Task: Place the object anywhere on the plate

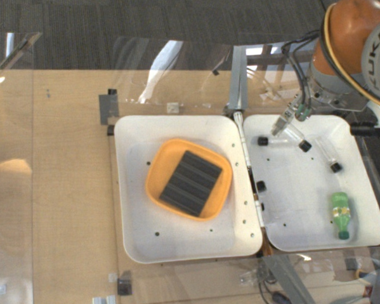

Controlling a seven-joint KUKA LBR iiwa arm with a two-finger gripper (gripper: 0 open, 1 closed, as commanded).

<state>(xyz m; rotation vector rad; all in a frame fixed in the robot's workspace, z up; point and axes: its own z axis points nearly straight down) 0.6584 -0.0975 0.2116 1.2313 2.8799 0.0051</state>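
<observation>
Beside the right white bin's (362,171) front corner lies a green plastic bottle (341,216); gripper (289,121) state: cannot tell; orange square plate (155,182) holds a dark ribbed slab (191,183).

Arm (356,41) is seen at upper right, orange band uppermost; gripper (284,125) is angled down-left, fingers too blurred to judge.

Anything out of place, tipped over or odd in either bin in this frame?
The green bottle lies on its side near the right bin's lower right corner. The dark ribbed block rests at a slant on the orange plate in the left bin. Nothing looks spilled or damaged.
</observation>
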